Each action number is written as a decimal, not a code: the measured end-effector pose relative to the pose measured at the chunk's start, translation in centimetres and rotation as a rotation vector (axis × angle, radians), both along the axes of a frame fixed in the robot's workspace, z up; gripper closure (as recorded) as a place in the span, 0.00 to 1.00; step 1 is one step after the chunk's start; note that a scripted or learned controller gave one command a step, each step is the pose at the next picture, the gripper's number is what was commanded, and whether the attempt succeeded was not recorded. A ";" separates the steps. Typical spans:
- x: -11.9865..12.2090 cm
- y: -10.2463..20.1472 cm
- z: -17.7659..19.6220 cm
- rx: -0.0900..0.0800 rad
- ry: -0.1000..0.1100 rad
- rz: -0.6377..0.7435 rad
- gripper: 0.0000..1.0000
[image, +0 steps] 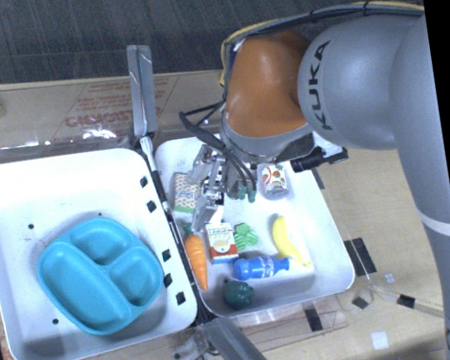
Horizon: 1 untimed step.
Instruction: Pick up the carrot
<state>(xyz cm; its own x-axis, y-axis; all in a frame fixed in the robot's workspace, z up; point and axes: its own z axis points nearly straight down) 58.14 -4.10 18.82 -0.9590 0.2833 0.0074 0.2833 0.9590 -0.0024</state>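
Bench carries two white bins. Left bin [1,250]: blue divided tray [99,273]. Right bin [330,239]: carrot [197,260] lies against left wall, untouched. Gripper [208,196] above it; finger state cannot be determined.

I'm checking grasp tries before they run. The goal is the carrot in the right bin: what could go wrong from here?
1. The carrot lies right against the bin's left wall, so a finger may hit the wall.
2. A small carton sits close on its other side; the gripper may bump or take it instead.
3. The gripper hangs above the carrot's top end, near a packet, and could snag it.
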 end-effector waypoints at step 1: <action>-9.6 -0.5 0.0 0.002 -0.002 0.167 0.00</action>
<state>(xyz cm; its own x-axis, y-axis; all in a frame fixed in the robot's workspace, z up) 48.53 -4.64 18.87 -0.9927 0.1200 0.0062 0.1200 0.9928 -0.0003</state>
